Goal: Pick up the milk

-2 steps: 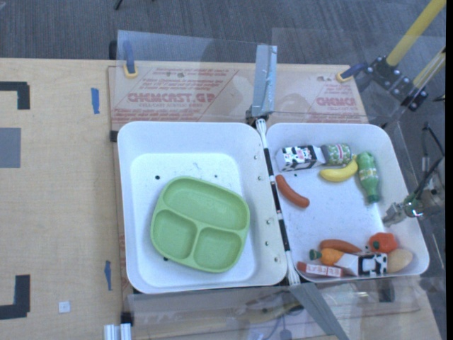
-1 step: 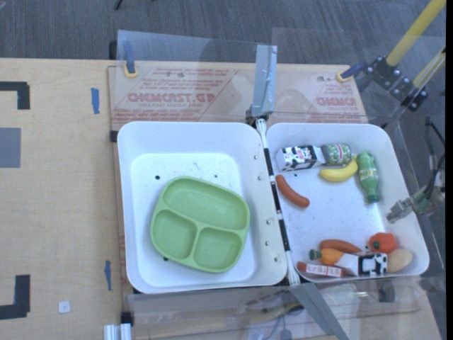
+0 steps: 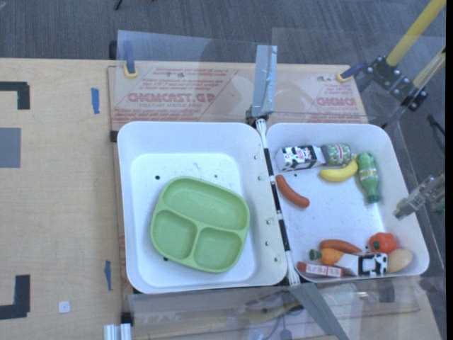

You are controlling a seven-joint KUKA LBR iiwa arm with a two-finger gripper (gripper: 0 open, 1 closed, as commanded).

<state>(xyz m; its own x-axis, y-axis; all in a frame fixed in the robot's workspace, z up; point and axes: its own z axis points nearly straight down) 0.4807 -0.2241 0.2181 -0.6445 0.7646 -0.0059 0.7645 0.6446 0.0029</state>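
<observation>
Milk carton (image 3: 298, 157) lies at the right bin's (image 3: 340, 204) far left corner, close beside a green can (image 3: 337, 154) and banana (image 3: 338, 172), so the gripper (image 3: 417, 200) at the right rim, finger state impossible to tell, could nudge or grab those neighbours instead.

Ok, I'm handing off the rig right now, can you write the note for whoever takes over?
Gripper: at the right rim of the right bin, nothing visibly in it; finger state can't be read.
Milk: two cow-patterned cartons, one at the bin's far left by the green can and banana, another at the near edge beside the tomato.
Done: no pick yet.
Left: reach in, grasp a carton, lift it.
</observation>
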